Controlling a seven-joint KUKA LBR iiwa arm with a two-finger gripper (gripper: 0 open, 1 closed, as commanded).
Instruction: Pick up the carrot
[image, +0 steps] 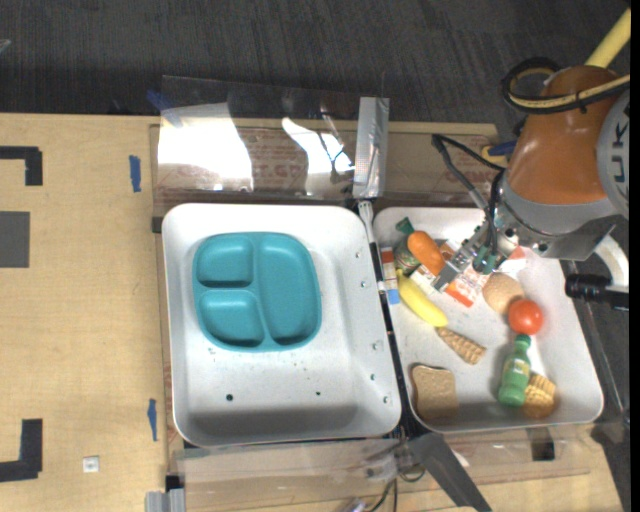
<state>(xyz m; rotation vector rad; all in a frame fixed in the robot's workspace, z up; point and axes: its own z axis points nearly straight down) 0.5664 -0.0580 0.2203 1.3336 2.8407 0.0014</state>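
Gripper (468, 258) state can't tell, just beside carrot (425, 250); crowding banana (422, 302) could spoil the grasp.

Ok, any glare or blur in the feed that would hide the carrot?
Camera view: strong glare on the clear sheet behind the left bin, none over the right bin. The carrot is evenly lit and fairly sharp; the gripper beside it looks small and cluttered.

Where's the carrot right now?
In the right bin, near its upper-left corner: the carrot lies just above the banana, left of the end effector.
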